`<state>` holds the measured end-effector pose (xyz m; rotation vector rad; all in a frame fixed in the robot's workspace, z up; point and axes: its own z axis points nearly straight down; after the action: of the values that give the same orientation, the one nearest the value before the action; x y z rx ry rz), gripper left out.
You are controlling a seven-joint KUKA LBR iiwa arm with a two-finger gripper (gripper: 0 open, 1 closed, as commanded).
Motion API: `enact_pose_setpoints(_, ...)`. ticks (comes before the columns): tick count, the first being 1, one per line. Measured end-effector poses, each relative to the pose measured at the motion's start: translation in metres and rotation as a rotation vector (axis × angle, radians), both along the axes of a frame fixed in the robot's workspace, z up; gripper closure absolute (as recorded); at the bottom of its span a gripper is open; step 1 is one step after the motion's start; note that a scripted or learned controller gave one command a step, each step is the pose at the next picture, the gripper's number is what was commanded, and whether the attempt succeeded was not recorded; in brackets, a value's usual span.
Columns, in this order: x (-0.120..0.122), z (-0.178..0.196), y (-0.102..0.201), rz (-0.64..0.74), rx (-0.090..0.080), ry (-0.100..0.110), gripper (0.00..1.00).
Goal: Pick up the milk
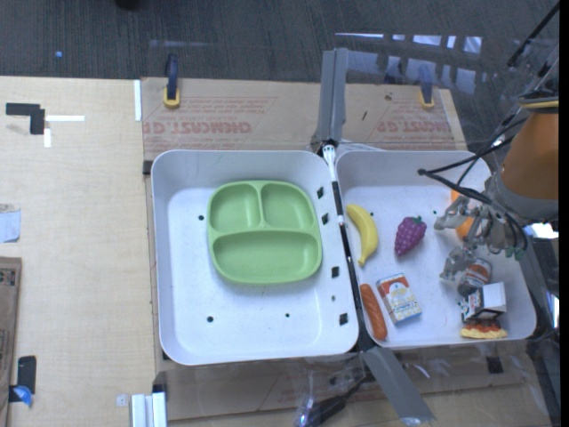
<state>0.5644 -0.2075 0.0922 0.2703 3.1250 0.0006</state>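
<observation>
- The arm (533, 154) is cut off by the right edge.
- An orange object (464, 221) is partly hidden behind the gripper (464, 269); its kind is unclear.
- The fingers blur into cables.
- A cardboard box (7, 327) is cut by the left edge.

green plate (264, 231), yellow banana (363, 231), purple grapes (409, 235), white bins (169, 265), orange-and-white milk carton (399, 298)

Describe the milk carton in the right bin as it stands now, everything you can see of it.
The milk carton is a small white box with orange-red and blue print on its upper face. It looks like toy cardboard or plastic, undamaged. It lies flat and slightly skewed on the right bin's floor, near the front. The hot dog lies just to its left, close or touching. The gripper is apart from it, to the right.
</observation>
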Motion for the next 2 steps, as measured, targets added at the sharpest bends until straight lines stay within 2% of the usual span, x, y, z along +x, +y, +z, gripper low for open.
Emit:
enact_pose_setpoints(1, -0.003, 0.0, -0.014, -0.024, 0.0, -0.001, 0.0)
enact_pose_setpoints(2, 0.037, 0.011, -0.014, -0.007, 0.0, -0.001, 0.0)
